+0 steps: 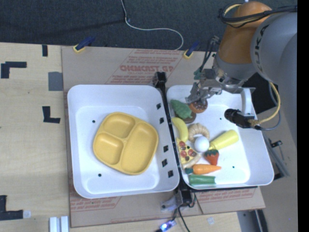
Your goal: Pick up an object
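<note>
Arm comes in from 3 o'clock; tool (199, 99) sits low over the right bin (251, 170), up near its 11 o'clock corner. Can't tell if it's apart or together — wrist hardware blocks the tips from this angle, and nothing is visibly held.

Likely target, my guess: the small brown round item (199, 107) directly under the tool, touching or nearly so. The green piece (182, 109) lies just beside it at 9 o'clock, against the bin's left wall.

Key relation: target is straight below the tool, not offset, so the next move looks like a short drop and close rather than any sideways travel. The brown item is round w/ no clear long axis, so wrist angle shouldn't matter much. Risk: the green piece is close enough to get nudged or pinched along with it.

Rest of the pile sits toward 6 o'clock from the tool: banana (180, 128), white egg (201, 143), yellow cylinder (224, 139), carrot (206, 168), all packed close. Left bin (82, 178) holds a yellow tray (125, 142), well apart from the tool.
</note>
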Controlling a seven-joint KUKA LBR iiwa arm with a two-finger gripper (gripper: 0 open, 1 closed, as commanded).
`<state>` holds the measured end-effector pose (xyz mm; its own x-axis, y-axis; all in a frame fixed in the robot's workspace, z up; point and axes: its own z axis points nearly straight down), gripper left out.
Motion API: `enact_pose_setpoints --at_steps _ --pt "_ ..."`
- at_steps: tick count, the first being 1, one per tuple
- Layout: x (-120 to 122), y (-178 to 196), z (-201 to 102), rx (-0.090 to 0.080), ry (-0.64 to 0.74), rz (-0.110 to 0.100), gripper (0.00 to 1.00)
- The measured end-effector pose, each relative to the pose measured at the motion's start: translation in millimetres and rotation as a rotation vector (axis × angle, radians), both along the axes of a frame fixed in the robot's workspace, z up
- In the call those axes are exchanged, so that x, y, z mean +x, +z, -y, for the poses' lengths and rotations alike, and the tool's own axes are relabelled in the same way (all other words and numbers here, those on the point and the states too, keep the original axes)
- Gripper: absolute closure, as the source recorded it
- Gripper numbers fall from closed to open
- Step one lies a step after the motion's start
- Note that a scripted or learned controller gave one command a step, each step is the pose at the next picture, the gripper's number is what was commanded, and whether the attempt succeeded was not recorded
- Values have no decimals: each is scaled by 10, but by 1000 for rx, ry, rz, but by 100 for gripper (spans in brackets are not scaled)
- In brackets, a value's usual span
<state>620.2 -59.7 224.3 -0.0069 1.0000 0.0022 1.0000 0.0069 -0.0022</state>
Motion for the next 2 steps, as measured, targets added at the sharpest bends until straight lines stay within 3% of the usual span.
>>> enact_pose_setpoints --at_steps 2 --pt "-373 -160 -981 -1 -1 -2 100"
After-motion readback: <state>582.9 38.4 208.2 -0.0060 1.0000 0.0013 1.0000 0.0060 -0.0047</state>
